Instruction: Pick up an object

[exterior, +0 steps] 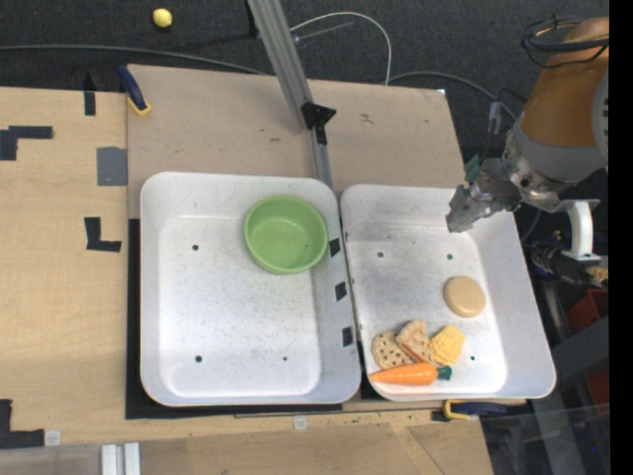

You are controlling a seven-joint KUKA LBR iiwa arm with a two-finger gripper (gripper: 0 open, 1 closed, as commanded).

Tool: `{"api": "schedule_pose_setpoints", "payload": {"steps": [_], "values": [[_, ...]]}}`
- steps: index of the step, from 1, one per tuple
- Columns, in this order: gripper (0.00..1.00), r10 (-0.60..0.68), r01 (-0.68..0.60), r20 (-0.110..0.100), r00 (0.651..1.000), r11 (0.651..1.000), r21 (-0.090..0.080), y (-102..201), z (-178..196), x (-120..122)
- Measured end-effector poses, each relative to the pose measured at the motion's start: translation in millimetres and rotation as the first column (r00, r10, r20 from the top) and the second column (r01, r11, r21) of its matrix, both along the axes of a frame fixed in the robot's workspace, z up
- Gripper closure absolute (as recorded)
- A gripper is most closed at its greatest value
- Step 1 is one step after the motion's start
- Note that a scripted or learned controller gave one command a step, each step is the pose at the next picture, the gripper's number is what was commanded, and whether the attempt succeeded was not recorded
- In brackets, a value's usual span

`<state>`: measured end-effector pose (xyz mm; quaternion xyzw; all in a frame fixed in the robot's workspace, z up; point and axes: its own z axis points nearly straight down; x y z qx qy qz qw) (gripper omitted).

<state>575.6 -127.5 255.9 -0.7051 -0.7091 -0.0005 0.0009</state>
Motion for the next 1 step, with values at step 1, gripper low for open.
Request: {"api": "schedule_pose_setpoints", "payload": {"steps": [1], "values": [[1.0, 0.002, -0.002, -0.001, 1.0, 1.0, 0.0, 59.8, 3.0, -2.1]]}}
